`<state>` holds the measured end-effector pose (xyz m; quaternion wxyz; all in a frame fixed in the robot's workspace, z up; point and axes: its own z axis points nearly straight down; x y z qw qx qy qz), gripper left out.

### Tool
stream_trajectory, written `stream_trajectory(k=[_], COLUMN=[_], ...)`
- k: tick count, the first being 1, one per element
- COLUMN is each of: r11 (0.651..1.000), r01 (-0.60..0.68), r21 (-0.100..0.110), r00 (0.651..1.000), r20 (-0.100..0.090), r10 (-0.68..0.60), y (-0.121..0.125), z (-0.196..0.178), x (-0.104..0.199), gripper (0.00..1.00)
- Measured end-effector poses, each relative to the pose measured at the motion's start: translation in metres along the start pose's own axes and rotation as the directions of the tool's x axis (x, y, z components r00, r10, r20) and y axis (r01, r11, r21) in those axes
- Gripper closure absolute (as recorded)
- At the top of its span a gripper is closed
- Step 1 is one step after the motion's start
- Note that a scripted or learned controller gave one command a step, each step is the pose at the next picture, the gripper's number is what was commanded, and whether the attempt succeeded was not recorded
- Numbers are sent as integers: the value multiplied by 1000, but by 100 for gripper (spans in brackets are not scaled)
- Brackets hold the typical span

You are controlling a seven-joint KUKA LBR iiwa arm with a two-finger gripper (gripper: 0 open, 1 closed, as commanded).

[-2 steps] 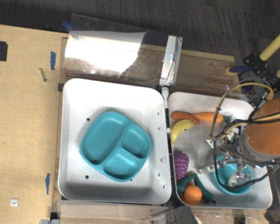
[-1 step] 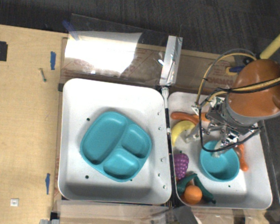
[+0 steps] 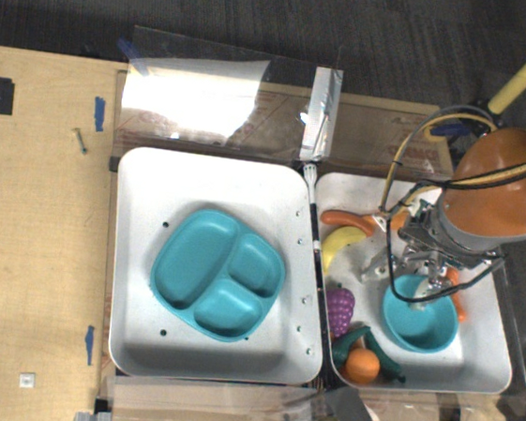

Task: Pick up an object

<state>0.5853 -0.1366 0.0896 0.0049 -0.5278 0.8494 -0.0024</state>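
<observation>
Right now, hanging the gripper (image 3: 423, 273) low over the back edge of the blue bowl (image 3: 420, 327) in the right bin (image 3: 486, 362), with too much metal and wire in the way to tell how wide open, or whether holding anything. Sitting left of the bowl: a yellow banana (image 3: 337, 243) touching an orange carrot (image 3: 348, 221), purple grapes (image 3: 340, 308), and an orange ball (image 3: 362, 364) near the front. Resting in the left bin (image 3: 152, 192): a blue plate (image 3: 221, 276) with three parts.

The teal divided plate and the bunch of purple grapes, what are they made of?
The teal divided plate looks like smooth moulded plastic with a soft sheen. The purple grapes look like toy fruit, probably plastic or rubber, judging by their uniform bumpy surface.
</observation>
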Motion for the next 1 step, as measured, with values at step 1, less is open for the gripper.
stream_trajectory(k=[1], r11=[1000], r01=[24], r21=[2], r00=[1000], r20=[0], r10=[-24], y=[42], z=[-1], x=[23], gripper=[0])
